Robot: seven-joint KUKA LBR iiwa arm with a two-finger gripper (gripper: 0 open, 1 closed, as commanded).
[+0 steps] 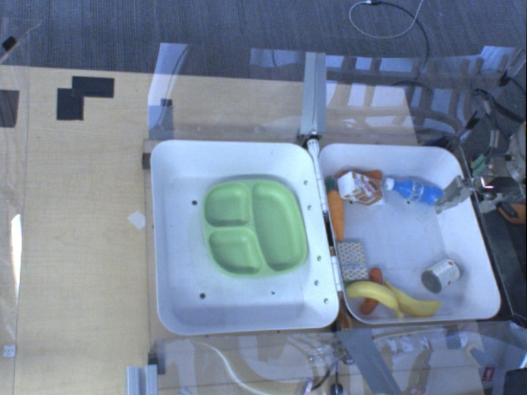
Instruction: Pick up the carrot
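The carrot lay untouched along the left wall of the right bin, just right of the divider from the left bin, so the pick appeared not yet begun. Going rightward from the carrot, one green divided plate sat behind it in the left bin, then one small carton, one patterned sponge, one banana, one blue bottle and one grey cup. The gripper hung at the bin's right rim, well apart from the carrot, holding nothing, and whether it was open could not be told.

carrot tight against bin wall, carton just beside, open floor mid-bin
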